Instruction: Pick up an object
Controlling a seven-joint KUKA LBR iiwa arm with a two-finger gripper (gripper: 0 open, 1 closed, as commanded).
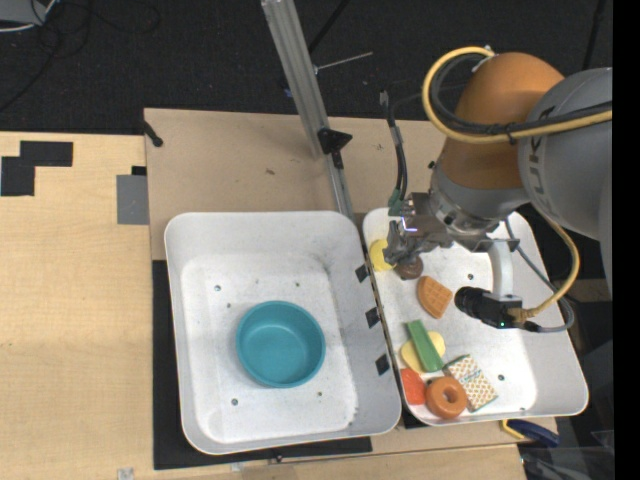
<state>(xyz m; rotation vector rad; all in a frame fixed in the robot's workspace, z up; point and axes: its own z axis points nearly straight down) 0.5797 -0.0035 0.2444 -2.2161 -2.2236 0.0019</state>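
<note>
My gripper (405, 261) hangs low over the upper left corner of the right bin (545, 373). It is right beside a yellow object (379, 256) that lies against the bin's left wall. An orange wedge (434, 296) rests just below and to the right of the gripper. Further toward the front lie a green block (425, 346) across a yellow piece (411, 353), a red piece (412, 384), an orange ring (446, 397) and a patterned block (474, 382). The wrist hides what is directly under the gripper.
The left bin (195, 268) holds a blue bowl (281, 342). A slanted metal post (300, 68) rises behind the bins, ending near the right bin's back left corner. A black cable part (487, 305) of the arm hangs over the right bin's middle.
</note>
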